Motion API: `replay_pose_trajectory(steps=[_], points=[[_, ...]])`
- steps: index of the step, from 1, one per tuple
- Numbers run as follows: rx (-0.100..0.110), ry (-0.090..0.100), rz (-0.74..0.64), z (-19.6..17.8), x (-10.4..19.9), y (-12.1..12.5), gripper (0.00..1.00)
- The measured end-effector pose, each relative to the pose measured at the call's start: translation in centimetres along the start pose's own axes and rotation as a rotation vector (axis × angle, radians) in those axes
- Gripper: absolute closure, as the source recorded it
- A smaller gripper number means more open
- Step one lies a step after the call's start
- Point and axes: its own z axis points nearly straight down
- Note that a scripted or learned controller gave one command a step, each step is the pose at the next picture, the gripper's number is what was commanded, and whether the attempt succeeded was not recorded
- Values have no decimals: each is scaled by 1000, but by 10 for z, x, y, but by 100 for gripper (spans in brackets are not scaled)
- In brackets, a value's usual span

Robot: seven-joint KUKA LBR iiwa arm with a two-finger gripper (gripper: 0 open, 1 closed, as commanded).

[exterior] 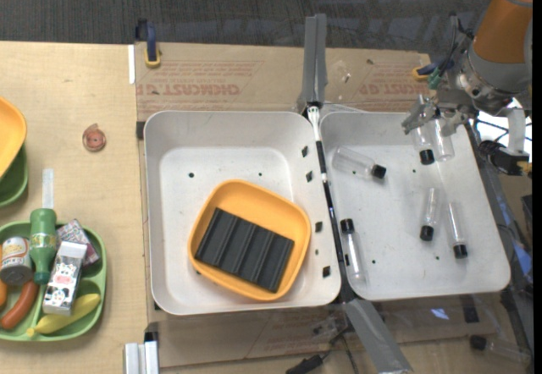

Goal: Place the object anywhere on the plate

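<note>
Cardboard (212, 80) reads CHEMCAST reversed; gripper (434, 129) closed on tube (426, 144).

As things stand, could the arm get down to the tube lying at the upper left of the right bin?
Probably yes. That tube lies alone on open bin floor, apart from the other tubes, with nothing over it, and the end effector hangs nearby above the same bin.

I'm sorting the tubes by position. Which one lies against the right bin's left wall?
The black-capped tube along the right bin's left edge, lengthwise; the others lie farther right.
</note>
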Motion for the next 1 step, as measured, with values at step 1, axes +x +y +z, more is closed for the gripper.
replay_pose_trajectory(steps=[1], points=[[-1, 0, 0, 0, 0, 0, 0]])
